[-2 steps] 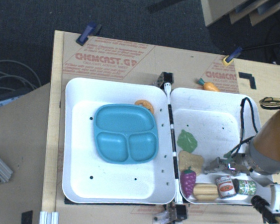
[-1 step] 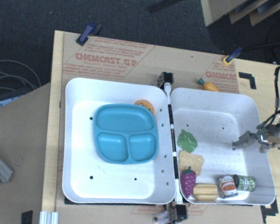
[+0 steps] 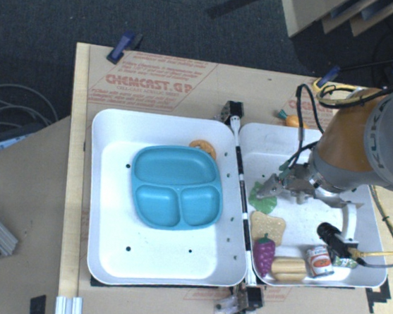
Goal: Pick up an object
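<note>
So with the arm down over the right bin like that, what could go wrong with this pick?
1. The gripper sits over a green item near the bin's left wall; a finger could catch the wall.
2. The slice of bread, grapes and bread roll lie crowded together, so a grab may nudge neighbours or take two.
3. Cables loop near the wrist and might snag.
</note>
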Available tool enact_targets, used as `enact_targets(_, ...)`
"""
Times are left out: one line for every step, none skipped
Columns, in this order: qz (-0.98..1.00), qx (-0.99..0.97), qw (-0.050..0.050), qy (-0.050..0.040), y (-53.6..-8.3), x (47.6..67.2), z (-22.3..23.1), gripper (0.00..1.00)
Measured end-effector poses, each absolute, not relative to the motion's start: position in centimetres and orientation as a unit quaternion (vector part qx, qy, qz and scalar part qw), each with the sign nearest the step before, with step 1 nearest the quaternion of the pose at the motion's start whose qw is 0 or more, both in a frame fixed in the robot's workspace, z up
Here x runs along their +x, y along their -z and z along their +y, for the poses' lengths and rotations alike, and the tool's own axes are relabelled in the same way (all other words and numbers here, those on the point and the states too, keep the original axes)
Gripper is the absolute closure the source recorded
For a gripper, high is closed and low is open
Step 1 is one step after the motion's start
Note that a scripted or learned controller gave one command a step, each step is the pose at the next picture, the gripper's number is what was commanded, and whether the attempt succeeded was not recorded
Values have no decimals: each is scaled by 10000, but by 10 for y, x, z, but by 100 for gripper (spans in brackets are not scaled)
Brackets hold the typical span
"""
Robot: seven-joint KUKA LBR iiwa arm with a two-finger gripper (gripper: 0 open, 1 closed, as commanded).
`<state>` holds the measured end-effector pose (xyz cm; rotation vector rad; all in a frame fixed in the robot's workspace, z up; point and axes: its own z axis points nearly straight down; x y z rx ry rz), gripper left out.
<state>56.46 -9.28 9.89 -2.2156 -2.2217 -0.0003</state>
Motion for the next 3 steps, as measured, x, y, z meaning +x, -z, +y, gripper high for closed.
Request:
enact_targets(-7074, -7068, -1, 1, -85, 627, -91, 0)
enact_targets(-7064, -7078, 15, -12, -84, 484, -108, 0)
enact_targets(-7065, -7077, -10, 7, -94, 485, -107, 100)
